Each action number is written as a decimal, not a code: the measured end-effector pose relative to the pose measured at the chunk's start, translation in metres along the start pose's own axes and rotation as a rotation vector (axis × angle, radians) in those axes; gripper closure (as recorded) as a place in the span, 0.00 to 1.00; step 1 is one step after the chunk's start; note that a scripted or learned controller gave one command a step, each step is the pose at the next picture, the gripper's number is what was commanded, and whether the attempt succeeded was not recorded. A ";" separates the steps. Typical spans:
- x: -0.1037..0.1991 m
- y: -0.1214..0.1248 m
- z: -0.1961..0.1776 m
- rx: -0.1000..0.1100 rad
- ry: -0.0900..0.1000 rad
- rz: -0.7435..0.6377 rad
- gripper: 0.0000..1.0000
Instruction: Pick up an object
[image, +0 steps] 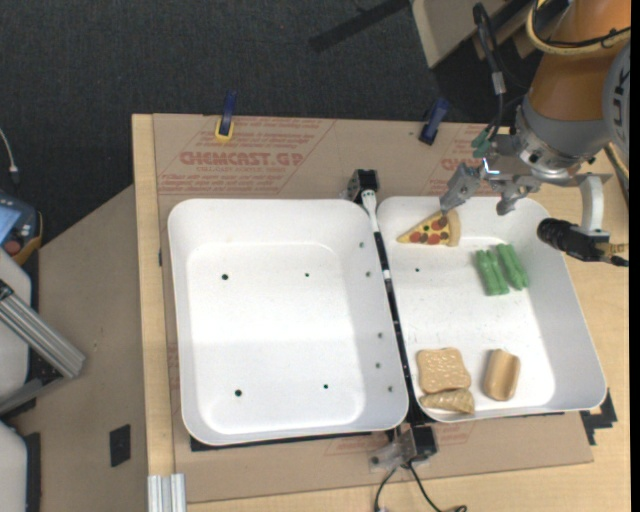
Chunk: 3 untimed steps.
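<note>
I see my gripper (481, 195) spread wide, holding nothing, over the right bin's (560, 330) far edge, just beside the pizza slice (432, 231). Green beans (499, 268) lie mid-bin; cracker (442, 369) and bread roll (501, 374) crowd the near edge.

Two shallow white bins sit side by side: one left bin (200, 300) and one right bin (560, 330). The right bin holds five food pieces: one pizza slice (432, 231), one bundle of green beans (499, 268), one square cracker (441, 368), one smaller tan wafer piece (447, 402) just below the cracker, and one bread roll (501, 374). Two blue clamps grip the far edge of the cardboard sheet, one at left (227, 117) and one at right (434, 119). One arm carries one pincer (482, 192).
</note>
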<state>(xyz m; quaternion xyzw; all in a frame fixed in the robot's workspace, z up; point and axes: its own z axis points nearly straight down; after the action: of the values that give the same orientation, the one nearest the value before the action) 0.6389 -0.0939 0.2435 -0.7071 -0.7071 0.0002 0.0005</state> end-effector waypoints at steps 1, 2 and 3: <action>-0.089 -0.023 0.049 0.006 -0.002 0.008 0.00; -0.056 -0.061 0.162 -0.002 -0.003 0.000 0.00; -0.092 -0.049 0.018 -0.017 -0.008 0.002 0.00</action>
<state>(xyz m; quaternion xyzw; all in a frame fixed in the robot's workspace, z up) 0.5896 -0.1860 0.2255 -0.7078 -0.7064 -0.0031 -0.0083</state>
